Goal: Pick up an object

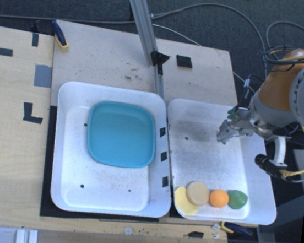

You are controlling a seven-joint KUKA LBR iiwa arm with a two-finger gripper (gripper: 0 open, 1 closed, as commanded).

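Grey arm (288, 97) reaching in from the right edge of the frame, with the claw (225, 134) poised over the upper part of the right bin (208, 161), above bare white floor. Impossible to tell from this angle whether released or clenched. Nothing visibly grasped.

Candidates for picking, all huddled along the lower edge of the right bin, well apart from the claw:
- tan disc (197, 193), lying partly on a yellow piece (180, 202) at the lower left corner
- orange ball (219, 199), just beside the disc
- green lump (237, 199), touching or nearly touching the ball, hard against the lower right wall

In the left bin (64, 134), towards the middle of the frame, a blue plate (121, 134) lying flat, alone.

Likely trouble from here:
- Closing straight below means closing on nothing, with no object under the claw.
- Going for the row risks a crowded grasp: little room on either side of ball or lump, so probably a nudge to a neighbour instead of a clean hold.
- Round ball, apt to squirt out or roll if pinched off-centre.
- Low, flat disc, hard to get around from above, and likely to slide across the yellow piece beneath.
- Lump and yellow piece close to the wall, so a fair chance of striking the rim on descent.
- Plate probably too wide and flat for a pinch.
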